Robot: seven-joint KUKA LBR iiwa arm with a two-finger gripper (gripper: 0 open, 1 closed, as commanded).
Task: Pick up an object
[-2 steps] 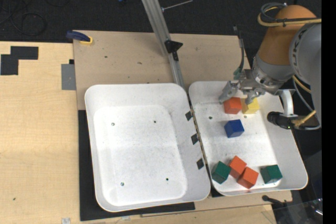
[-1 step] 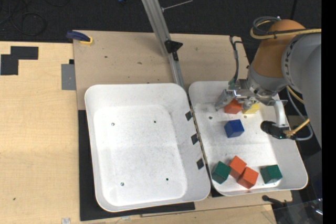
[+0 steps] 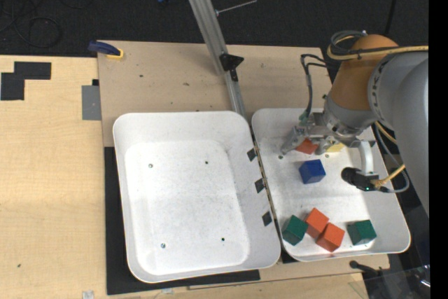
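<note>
The end effector (image 3: pixel 308 140), grip state unclear, hovers over a red block (image 3: pixel 306 146); it should descend straight, clear of the blue cube (image 3: pixel 312 171) at 6 o'clock.

You see the gripper (image 3: pixel 306 141) low in the right bin (image 3: pixel 280 124), at a red block (image 3: pixel 306 146); a blue cube (image 3: pixel 312 171) sits just beside.

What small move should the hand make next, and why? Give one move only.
Probably lift the hand straight up a little to test the grasp. It sits low in the right bin, right over a small red block, but whether that block is gripped is unclear. The blue cube lies just in front, so a sideways move might knock it.
</note>
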